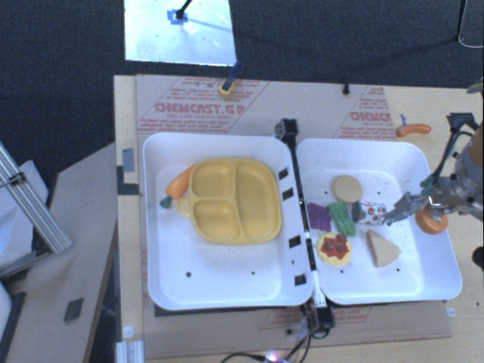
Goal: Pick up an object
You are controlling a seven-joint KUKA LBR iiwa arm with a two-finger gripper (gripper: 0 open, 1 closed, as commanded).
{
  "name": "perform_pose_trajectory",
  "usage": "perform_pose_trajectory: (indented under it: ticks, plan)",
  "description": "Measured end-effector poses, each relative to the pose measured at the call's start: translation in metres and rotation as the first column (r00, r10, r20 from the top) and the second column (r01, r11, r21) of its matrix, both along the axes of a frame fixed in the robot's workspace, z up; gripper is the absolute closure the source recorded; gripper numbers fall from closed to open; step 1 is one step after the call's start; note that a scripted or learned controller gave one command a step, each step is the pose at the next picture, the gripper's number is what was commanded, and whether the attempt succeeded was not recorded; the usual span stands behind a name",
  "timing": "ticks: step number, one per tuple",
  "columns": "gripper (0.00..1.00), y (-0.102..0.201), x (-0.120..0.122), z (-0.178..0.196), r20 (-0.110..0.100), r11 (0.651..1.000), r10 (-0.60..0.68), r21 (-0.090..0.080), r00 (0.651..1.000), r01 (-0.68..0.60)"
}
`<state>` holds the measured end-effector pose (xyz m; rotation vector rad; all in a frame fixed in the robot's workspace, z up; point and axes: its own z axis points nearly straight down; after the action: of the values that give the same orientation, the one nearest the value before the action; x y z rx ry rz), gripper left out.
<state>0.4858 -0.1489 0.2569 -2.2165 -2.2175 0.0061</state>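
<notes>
The right bin (423, 282) holds a round tan biscuit (348, 188), a purple piece (319, 217), a green piece (342, 219), a small red-and-yellow pizza toy (334, 248), a tan wedge (382, 249) and a small white-and-red item (369, 212). My gripper (395, 214) reaches in low from the right, its tip right beside the white-and-red item. Whether they touch is too small to tell. An orange ring (431, 221) lies under the wrist.
The left bin (174, 278) holds a yellow divided plate (231, 200) with a toy carrot (179, 181) at its left rim. A black divider (296, 218) runs between the bins. An orange item (413, 130) lies on the board behind the right bin.
</notes>
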Motion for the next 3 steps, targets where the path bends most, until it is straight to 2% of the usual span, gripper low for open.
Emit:
perform_pose_trajectory:
  ticks: [1,2,3]
  plan:
    - [0.0,0.0,0.002,0.004,0.009,1.0,0.003,-0.002,1.0,-0.003]
    - [0.0,0.006,0.011,-0.046,0.005,1.0,0.002,-0.001,1.0,-0.002]
    - [0.0,-0.003,0.008,-0.095,0.004,1.0,0.0,-0.001,1.0,0.0]
